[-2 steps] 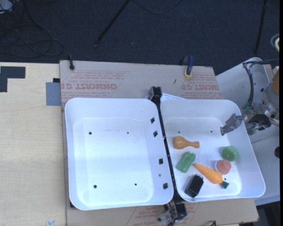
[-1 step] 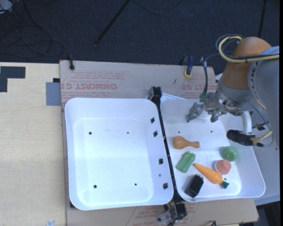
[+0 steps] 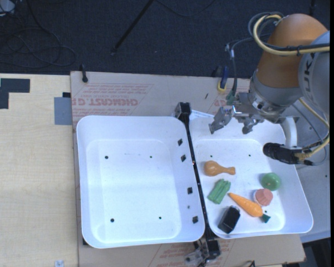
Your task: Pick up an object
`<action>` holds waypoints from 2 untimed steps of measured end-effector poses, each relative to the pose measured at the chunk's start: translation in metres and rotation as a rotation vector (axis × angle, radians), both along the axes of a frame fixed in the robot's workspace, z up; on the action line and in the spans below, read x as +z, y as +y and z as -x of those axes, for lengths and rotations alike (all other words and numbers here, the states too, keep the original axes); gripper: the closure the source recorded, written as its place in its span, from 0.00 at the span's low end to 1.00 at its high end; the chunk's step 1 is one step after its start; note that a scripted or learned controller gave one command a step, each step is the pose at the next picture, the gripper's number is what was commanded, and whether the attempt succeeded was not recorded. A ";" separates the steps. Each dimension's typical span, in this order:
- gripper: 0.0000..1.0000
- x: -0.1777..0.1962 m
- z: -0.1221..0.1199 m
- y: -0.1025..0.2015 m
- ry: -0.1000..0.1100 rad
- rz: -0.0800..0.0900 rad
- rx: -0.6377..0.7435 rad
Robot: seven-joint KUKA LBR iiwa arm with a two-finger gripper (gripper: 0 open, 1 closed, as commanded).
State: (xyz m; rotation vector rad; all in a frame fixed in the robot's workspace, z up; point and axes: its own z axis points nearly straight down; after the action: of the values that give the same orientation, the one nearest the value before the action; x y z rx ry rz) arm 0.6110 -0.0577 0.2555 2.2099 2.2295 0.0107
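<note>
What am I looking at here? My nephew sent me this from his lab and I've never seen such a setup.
One camera looks down at a slant on a bench with two shallow white bins. The grey and orange machine at the right is a robot arm; its two-finger gripper, fingers apart and holding nothing, hangs over the far edge of the right bin. That bin holds toy items: an orange drumstick-like piece, a green piece, a carrot, a green ball-like object, a pink piece and a black block. The left bin sits beside it.

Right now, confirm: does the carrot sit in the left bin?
No, the carrot lies in the right bin, beside the black block.
</note>
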 end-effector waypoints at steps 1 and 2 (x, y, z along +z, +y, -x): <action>0.00 0.119 0.009 -0.080 -0.006 0.009 -0.014; 1.00 0.120 0.009 -0.076 0.010 0.004 -0.008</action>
State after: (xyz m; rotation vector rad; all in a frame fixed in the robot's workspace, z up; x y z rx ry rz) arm 0.6019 -0.1340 0.3750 2.2210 2.2238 -0.0050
